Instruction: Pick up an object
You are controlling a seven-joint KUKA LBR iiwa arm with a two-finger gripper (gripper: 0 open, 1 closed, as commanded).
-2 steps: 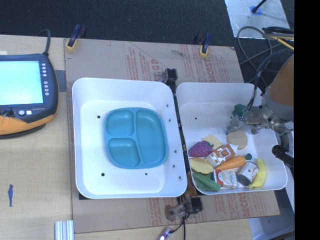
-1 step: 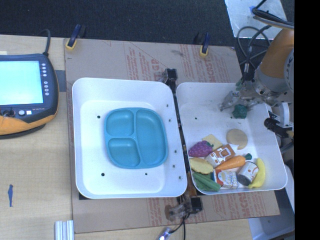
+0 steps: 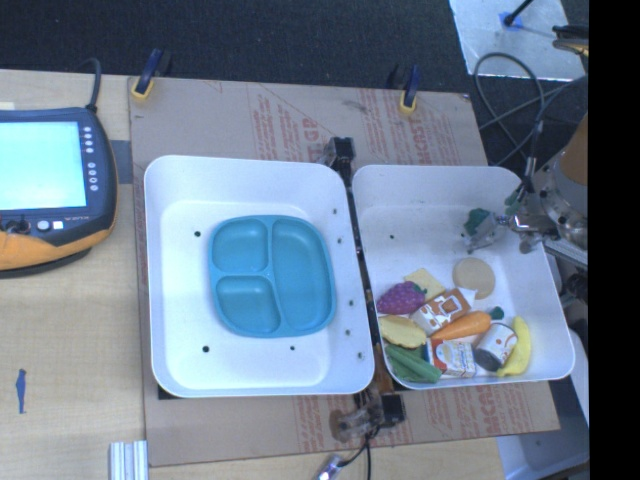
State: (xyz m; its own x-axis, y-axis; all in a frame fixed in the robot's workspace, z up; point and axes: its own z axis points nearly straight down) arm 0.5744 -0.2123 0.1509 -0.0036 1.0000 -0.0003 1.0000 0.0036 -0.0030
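Two white bins are shown side by side on the bench [image 3: 90, 328], seen from above at a slant. The left bin [image 3: 170, 268] holds a blue divided plate [image 3: 271, 275], lying flat near its middle. The right bin [image 3: 400, 193] holds a heap of toy food gathered in its near half: purple grapes [image 3: 401, 297], a round tan biscuit [image 3: 474, 277], an orange carrot [image 3: 463, 326], a small can [image 3: 494, 348], a banana [image 3: 518, 347] against the near right wall, a green pod [image 3: 412, 365] and small printed cartons [image 3: 440, 314] between them. The arm enters from the right, and the claw [image 3: 483, 225] is held low over the far right part of the right bin, just beyond the biscuit and apart from the heap. No object is seen between its teal-tipped fingers [image 3: 478, 218]; whether they are spread or pressed together cannot be told. A pendant with a lit screen [image 3: 45, 173] rests at the left edge of the bench.
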